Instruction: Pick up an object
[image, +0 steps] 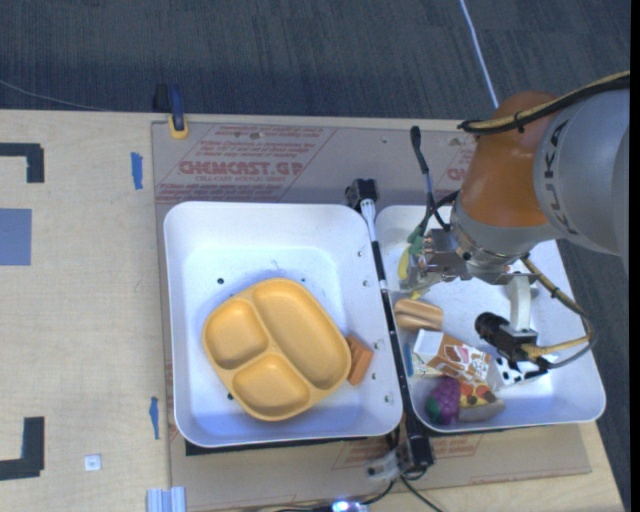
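The right bin (580, 395) holds several small objects. A tan bun-shaped piece (418, 314) lies near its left wall. In front of that bun are a printed white and orange packet (458, 362) and a purple and green toy (444, 399). A black and white toy (512, 368) lies toward the middle. A yellow-green item (408, 262) pokes out beside the gripper. My gripper (432, 262) hangs under the orange wrist band (505, 175), over the bin's back-left part, just behind the bun. The wrist hides its fingers.
The left bin (195, 240) carries a yellow divided plate (275, 345) with a small orange block (358, 360) at its right edge. A black clamp and rod (364, 200) run along the wall between the bins. A white post (518, 300) and cables cross the right bin.
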